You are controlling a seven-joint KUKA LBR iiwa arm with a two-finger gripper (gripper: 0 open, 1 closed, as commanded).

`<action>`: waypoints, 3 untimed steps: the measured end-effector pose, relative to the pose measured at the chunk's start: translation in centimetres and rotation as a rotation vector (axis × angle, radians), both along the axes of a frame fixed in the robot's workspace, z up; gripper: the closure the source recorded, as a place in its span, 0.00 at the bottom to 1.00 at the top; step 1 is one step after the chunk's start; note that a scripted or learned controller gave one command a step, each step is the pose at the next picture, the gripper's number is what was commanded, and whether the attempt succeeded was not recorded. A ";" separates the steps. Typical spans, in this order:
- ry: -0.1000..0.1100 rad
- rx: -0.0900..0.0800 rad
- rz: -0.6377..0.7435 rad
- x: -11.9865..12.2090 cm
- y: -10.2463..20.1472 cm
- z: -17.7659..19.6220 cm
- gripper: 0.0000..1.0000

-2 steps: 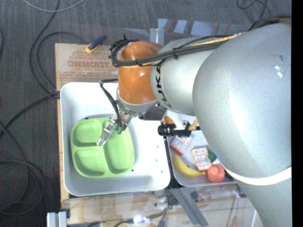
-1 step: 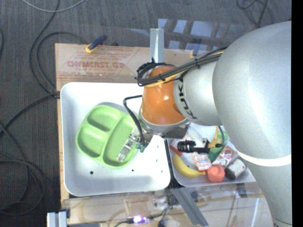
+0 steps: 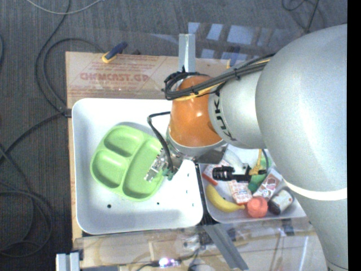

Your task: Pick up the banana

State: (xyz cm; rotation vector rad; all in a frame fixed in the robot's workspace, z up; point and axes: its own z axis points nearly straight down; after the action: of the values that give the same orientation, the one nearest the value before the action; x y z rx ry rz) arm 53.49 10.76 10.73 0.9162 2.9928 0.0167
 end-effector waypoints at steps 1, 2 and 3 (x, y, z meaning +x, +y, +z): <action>0.015 -0.008 -0.178 -1.1 6.0 9.9 1.00; 0.011 -0.011 0.130 5.4 9.8 19.2 1.00; 0.011 -0.011 0.130 5.4 9.8 19.2 0.00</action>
State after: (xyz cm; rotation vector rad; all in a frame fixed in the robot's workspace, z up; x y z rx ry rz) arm 58.88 20.55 29.89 0.7222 3.0542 -0.0037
